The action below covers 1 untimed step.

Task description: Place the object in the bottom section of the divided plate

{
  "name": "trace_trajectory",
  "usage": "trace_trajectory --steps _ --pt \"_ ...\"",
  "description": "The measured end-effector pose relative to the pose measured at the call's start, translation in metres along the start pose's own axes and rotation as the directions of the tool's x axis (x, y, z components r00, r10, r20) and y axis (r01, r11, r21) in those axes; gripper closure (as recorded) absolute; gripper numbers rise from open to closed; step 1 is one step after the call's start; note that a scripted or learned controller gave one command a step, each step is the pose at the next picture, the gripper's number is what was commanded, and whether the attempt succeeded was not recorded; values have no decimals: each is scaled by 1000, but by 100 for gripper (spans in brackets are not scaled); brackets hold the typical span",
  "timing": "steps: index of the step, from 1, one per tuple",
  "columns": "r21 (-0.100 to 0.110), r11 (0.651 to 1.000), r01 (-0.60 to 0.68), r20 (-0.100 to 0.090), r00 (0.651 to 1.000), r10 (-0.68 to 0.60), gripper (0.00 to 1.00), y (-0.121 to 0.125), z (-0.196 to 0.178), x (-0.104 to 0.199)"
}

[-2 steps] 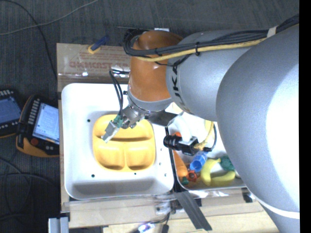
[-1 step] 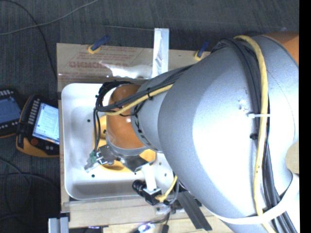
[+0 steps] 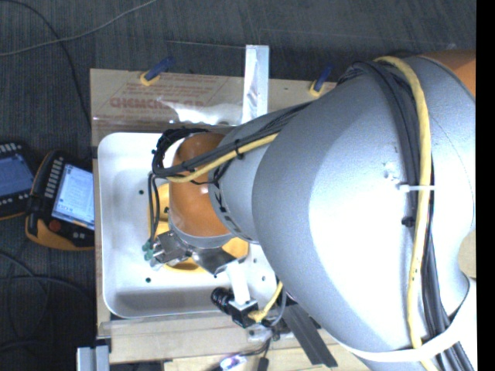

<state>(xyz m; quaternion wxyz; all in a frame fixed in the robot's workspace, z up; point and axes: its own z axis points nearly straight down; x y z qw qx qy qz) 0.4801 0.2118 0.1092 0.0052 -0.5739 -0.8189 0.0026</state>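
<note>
Here your arm (image 3: 348, 207) leans low over the white bin (image 3: 124, 230) at lower left, presumably reaching inside, though you cannot tell the gripper's state.

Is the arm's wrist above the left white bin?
Yes, the orange band and wrist sit over the left white bin.

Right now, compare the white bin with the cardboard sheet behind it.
The white bin is glossy, with raised rounded walls; the cardboard sheet is flat, matte brown and bears red printed lettering. The bin lies mostly under the arm; the cardboard lies mostly in plain sight, with yellow clamps at its far edge. Both rest on the bench.
</note>
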Motion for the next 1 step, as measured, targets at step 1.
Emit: trace_trajectory --steps 1 --pt "-3 1000 -3 4 1000 3 0 1 -1 -2"
